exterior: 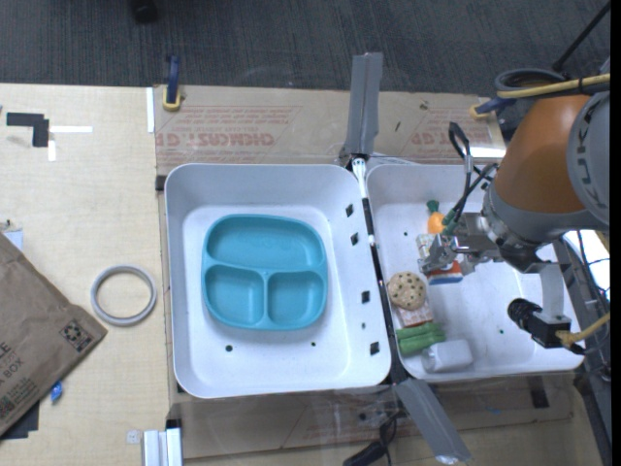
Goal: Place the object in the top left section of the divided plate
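A teal divided plate (264, 271) lies in the left white bin (184, 260), with one wide section at the top and two smaller ones below. My gripper (436, 252) hangs low over the right bin (485, 348), near its left side, just above a round speckled cookie (407, 288). A small orange carrot-like piece (435, 219) lies just behind the gripper, and a red and white item (447, 273) shows under it. Nothing visible sits between the fingers.
A green piece (419, 339) and a white cylinder (447, 355) lie at the front of the right bin. A grey tape ring (123, 293) and a cardboard box (34, 343) rest on the bench at the left. The arm's orange band (548, 153) looms above the right bin.
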Action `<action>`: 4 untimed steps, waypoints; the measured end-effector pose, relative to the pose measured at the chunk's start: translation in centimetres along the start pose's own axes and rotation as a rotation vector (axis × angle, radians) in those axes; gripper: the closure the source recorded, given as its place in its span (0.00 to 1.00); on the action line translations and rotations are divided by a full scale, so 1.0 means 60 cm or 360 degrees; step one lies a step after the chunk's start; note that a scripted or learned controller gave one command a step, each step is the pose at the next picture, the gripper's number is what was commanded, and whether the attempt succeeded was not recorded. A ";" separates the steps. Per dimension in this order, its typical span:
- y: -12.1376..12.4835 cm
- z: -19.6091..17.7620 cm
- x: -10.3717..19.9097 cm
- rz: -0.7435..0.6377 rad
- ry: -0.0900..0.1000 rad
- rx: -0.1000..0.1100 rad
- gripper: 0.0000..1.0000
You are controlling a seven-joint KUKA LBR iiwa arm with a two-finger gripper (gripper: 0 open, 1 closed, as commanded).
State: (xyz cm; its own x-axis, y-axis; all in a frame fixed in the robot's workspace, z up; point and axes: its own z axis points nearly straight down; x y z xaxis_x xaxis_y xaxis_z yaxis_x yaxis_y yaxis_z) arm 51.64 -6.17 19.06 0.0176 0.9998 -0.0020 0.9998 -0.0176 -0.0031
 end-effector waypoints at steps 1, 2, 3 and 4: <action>-0.025 0.001 0.153 0.0170 0.0001 0.0003 1.00; -0.017 -0.166 0.325 0.0044 -0.0002 0.0000 1.00; -0.069 -0.201 0.229 0.0429 -0.0003 0.0002 1.00; -0.065 -0.196 0.149 0.0282 -0.0002 0.0002 1.00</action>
State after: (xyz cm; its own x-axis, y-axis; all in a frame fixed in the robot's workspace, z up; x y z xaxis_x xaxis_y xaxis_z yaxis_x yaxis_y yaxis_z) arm 47.95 2.88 30.81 0.1933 0.9811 -0.0038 0.9811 -0.1933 -0.0038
